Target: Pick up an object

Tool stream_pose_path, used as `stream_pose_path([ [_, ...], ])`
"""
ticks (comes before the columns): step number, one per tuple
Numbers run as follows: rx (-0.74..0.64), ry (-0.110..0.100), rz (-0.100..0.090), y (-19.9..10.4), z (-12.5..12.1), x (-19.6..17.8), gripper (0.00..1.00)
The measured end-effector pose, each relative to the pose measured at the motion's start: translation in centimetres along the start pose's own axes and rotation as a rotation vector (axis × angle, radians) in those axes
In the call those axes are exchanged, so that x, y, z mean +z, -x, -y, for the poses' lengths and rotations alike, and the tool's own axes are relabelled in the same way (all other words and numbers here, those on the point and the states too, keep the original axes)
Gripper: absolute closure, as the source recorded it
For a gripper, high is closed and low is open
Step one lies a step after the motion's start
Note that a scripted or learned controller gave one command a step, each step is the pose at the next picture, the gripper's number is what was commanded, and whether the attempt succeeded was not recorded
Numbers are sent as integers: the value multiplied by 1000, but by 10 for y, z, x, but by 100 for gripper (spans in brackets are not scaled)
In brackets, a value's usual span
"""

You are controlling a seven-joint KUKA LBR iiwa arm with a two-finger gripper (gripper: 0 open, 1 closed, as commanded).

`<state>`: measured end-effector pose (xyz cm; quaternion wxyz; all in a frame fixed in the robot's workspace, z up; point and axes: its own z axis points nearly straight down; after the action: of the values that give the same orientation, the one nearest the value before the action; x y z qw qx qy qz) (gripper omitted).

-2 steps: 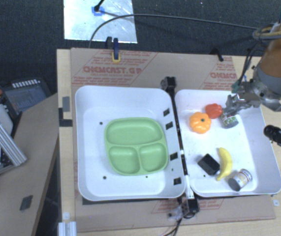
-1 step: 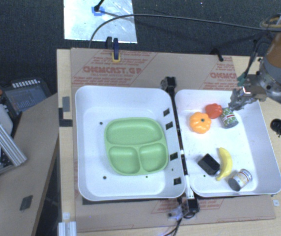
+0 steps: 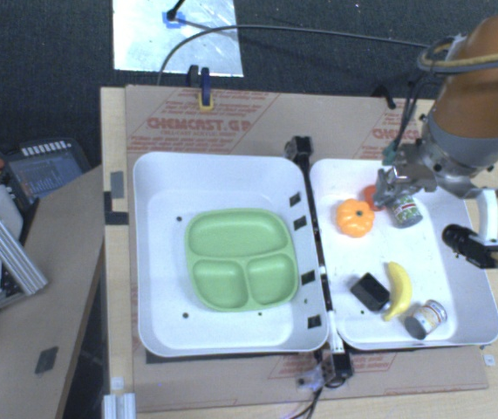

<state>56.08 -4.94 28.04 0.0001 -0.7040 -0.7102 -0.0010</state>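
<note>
Arm in from the right, gripper [image 3: 392, 190] low over the right bin's [image 3: 484, 321] far side. Jaws partly hidden by the wrist, can't tell how they stand. Small can [image 3: 405, 210] lies right under them, possibly touching. Orange pumpkin-like fruit [image 3: 355, 217] just beside, toward the bin divider, a red item [image 3: 369, 194] behind it. Near edge: banana [image 3: 396, 287], black block [image 3: 371, 291], silver can [image 3: 425, 318]. Left bin [image 3: 157, 321] holds green divided plate [image 3: 238, 260], centred.
</note>
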Motion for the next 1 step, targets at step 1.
stream_pose_path([
  [1, 0, -1, 0, -48, 16, 6, 100],
])
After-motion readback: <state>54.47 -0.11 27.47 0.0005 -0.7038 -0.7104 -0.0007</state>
